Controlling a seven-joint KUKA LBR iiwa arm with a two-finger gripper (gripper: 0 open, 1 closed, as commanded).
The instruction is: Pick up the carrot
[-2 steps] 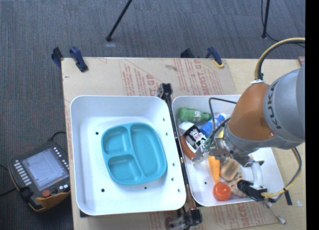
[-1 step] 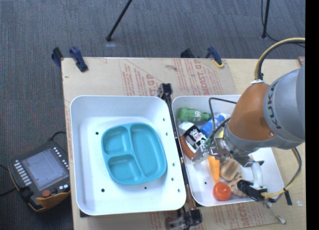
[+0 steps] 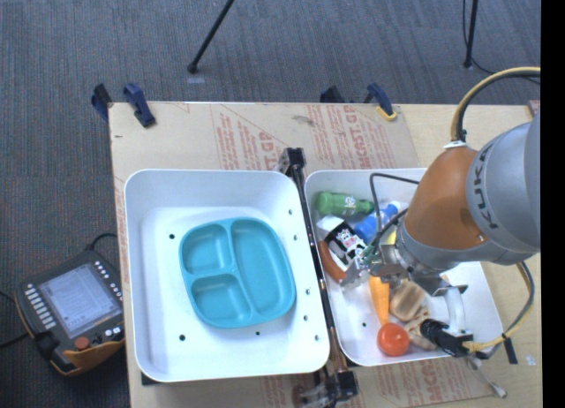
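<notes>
The carrot (image 3: 380,299) is a short orange stick lying in the right bin (image 3: 481,296), pointing toward the near edge. My gripper (image 3: 373,267) hangs right over the carrot's far end, at the tip of the grey arm with its orange band (image 3: 446,212). The wrist hides where the gripper meets the carrot, so contact cannot be judged.
Around the carrot lie a round orange-red fruit (image 3: 393,339), a beige lump (image 3: 409,301), a green bottle (image 3: 342,203), a blue item (image 3: 386,216), a black-and-white toy (image 3: 346,241) and a brown piece (image 3: 330,261). The left bin (image 3: 150,247) holds a blue divided plate (image 3: 236,270).
</notes>
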